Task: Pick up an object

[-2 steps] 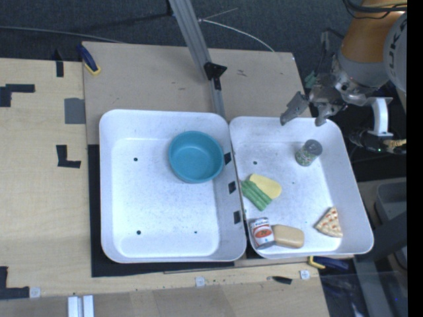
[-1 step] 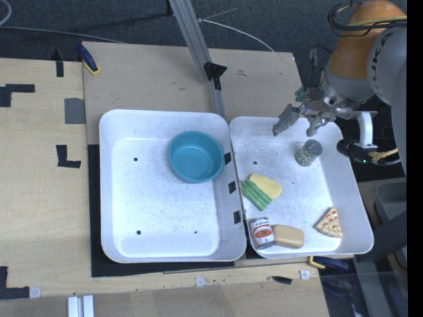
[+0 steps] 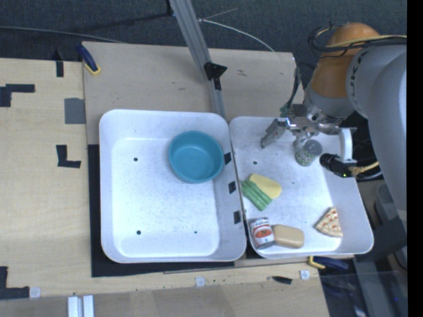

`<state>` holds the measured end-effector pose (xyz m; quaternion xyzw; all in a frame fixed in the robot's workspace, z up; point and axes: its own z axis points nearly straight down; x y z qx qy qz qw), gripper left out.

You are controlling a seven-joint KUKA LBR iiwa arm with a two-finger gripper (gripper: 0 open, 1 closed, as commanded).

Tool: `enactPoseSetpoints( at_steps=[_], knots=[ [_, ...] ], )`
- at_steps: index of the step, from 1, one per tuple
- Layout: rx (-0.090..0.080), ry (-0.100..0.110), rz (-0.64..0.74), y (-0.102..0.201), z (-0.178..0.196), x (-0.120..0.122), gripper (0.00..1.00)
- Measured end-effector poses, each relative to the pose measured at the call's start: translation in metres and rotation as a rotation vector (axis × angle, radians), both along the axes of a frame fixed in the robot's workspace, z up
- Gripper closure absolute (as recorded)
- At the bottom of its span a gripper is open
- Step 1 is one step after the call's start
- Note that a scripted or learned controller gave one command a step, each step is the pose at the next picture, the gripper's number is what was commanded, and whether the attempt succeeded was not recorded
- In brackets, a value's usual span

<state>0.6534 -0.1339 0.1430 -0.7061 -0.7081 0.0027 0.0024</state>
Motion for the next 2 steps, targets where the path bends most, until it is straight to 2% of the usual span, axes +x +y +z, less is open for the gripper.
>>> enactPoseSetpoints(
  at_steps=[1,2],
  knots=[
    [-0.001,-0.001,-0.001,0.001,-0.055,-0.002,0.0],
    [-0.001,-0.004,0.001,0.002,-0.041,0.0,1.0]
  ],
)
